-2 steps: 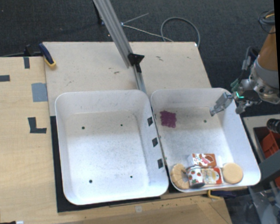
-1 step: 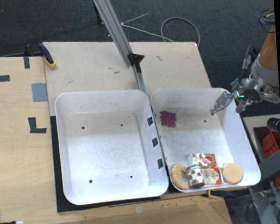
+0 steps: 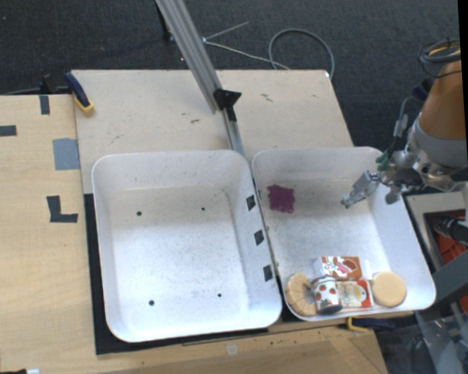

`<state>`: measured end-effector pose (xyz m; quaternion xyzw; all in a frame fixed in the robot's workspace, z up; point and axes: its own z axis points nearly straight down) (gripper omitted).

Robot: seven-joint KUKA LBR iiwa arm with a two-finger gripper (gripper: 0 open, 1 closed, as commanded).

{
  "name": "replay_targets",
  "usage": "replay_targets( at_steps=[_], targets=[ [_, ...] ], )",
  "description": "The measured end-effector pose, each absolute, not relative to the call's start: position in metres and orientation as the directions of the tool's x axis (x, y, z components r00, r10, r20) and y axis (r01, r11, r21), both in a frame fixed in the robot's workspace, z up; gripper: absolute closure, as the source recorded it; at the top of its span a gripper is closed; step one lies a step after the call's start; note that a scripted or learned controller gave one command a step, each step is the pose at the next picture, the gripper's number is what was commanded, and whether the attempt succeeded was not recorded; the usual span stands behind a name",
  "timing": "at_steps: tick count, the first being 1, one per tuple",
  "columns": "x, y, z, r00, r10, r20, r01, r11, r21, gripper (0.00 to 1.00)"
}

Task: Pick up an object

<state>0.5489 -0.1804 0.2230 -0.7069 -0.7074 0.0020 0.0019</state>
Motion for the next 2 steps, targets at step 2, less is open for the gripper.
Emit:
replay_targets(
  at_steps=[2],
  targets=[
    [0.548, -0.175, 0.096, -0.001, 1.0, 0.001, 1.0, 0.001, -0.008, 0.0]
  ],
)
